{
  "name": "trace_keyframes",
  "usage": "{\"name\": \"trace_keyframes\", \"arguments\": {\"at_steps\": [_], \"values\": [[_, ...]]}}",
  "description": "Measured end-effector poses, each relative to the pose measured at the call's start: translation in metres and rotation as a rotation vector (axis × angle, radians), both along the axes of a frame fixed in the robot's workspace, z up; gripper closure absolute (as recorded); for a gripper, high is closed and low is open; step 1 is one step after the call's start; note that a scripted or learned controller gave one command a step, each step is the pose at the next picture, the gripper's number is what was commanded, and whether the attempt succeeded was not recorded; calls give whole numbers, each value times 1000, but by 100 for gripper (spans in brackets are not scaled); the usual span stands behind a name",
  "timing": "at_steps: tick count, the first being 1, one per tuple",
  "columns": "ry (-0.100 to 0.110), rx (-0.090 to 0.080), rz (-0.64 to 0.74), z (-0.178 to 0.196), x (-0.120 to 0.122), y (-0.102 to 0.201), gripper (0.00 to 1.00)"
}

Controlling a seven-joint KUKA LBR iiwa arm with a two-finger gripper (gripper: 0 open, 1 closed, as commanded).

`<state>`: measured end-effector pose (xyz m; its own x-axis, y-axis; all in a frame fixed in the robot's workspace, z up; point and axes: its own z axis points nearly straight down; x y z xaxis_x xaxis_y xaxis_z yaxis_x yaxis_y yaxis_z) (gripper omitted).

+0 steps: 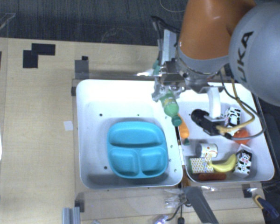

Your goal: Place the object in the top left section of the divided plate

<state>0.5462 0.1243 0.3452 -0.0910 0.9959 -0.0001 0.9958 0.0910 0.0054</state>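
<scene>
My gripper [165,93] hangs over the right edge of the left bin, near its back. It is shut on the top of a small green bottle-like object [170,108], which dangles tilted below the fingers, its teal and orange end pointing down to the right. The blue divided plate [113,149] lies flat in the left bin, front middle, with one wide section at the back and two smaller ones at the front. The held object is up and to the right of the plate, beyond its back right corner.
The left bin [91,125] has bare white floor around the plate. The right bin [266,167] holds a banana [225,164], a small can [208,150], an orange piece [184,133], two cow-patterned items [234,115] [244,160] and a red thing [243,133]. The wall between the bins lies just under the held object.
</scene>
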Motion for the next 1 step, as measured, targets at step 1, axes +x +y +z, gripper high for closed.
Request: {"name": "trace_keyframes", "arguments": {"at_steps": [1], "values": [[4,0,-63,-113,-29,-28,100]]}}
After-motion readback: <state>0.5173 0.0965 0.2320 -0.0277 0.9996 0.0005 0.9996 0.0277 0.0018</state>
